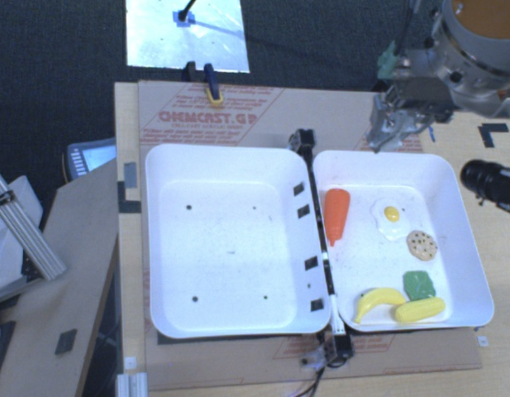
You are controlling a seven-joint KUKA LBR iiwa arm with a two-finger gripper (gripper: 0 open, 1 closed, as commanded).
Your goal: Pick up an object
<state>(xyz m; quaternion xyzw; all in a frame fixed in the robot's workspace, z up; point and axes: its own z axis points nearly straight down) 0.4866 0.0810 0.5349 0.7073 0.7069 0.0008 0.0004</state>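
From my station I saw the gripper poised above the far rim of the right bin, with nothing between its fingers; how wide they stood I could not tell. Inside that bin lay a carrot, fried egg, cookie, green piece, banana and a yellow piece.

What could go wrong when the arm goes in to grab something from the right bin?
The banana, green piece and yellow piece lie packed together near the bin's front wall, so a grab there may nudge a neighbour or catch two. The fried egg and cookie look flat and may slip. The pincer hangs above the right bin's back rim, so coming straight down could hit it.
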